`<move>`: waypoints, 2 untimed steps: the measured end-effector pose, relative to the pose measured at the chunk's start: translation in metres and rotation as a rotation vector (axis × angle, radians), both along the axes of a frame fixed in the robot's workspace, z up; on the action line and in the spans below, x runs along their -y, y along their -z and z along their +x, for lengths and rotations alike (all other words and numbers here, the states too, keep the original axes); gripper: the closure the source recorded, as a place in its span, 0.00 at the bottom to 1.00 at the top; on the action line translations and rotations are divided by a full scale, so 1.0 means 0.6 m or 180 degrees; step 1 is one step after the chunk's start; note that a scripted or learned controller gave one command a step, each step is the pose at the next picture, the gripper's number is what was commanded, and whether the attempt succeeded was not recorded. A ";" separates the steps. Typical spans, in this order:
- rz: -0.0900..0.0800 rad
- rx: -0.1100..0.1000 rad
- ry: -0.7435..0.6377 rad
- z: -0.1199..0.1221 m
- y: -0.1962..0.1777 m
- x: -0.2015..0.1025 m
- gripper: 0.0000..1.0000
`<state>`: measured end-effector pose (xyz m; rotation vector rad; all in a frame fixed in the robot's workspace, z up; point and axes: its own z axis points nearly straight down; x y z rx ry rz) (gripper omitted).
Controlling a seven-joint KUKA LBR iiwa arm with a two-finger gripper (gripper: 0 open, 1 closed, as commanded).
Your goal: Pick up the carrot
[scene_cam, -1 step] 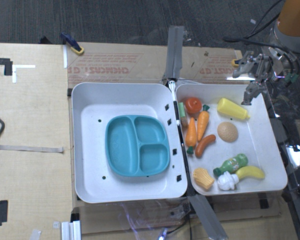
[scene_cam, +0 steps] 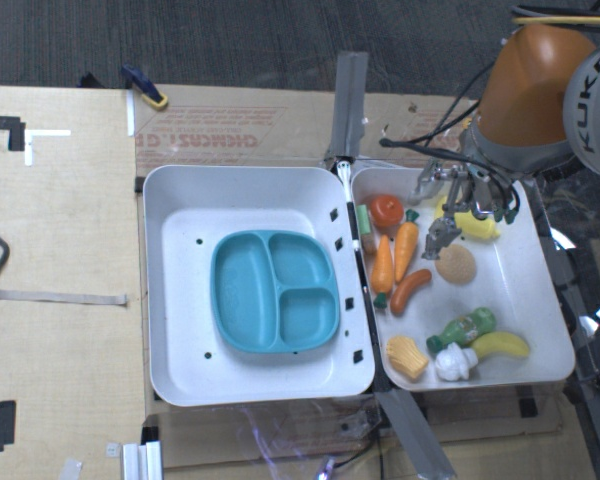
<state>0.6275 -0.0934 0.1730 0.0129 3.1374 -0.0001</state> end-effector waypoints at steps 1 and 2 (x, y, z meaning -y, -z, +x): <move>0.0001 -0.0003 0.0478 -0.012 0.133 0.006 0.00; 0.0001 0.0007 0.0767 0.006 0.131 0.003 0.00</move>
